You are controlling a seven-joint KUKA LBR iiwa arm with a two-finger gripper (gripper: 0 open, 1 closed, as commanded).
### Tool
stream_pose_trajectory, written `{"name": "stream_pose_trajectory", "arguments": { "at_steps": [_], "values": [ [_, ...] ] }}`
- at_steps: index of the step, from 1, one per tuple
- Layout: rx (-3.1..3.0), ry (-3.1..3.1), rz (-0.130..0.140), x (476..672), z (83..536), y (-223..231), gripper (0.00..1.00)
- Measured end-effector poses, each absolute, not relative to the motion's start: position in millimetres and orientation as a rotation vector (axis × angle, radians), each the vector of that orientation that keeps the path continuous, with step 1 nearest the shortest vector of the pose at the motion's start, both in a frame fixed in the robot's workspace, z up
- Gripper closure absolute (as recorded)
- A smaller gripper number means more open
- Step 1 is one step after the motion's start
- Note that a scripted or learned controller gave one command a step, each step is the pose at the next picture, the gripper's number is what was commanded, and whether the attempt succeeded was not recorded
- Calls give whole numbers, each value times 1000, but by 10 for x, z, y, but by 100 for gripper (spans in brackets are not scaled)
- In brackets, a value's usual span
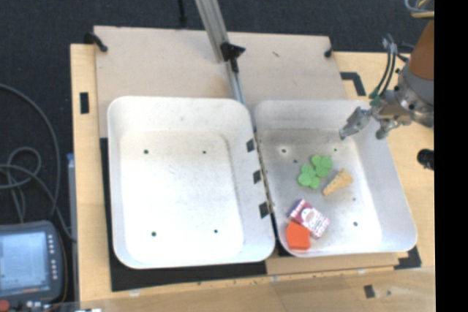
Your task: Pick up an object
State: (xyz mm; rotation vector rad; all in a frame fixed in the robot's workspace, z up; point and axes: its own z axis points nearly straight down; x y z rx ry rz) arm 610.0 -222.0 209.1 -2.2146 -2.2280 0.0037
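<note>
Up by the far right edge of the right bin (380,179), the gripper (368,126) hangs with its fingers spread apart, holding nothing, above the green toy (314,171).

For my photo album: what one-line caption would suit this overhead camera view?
Open gripper poised over right bin holding green piece, tan wedge, red-white packet, orange block.
</note>
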Motion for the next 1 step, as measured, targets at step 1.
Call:
{"name": "stream_pose_trajectory", "arguments": {
  "at_steps": [1],
  "values": [
    [-2220,-2220,6,6101,1471,-2276,0]
  ]
}}
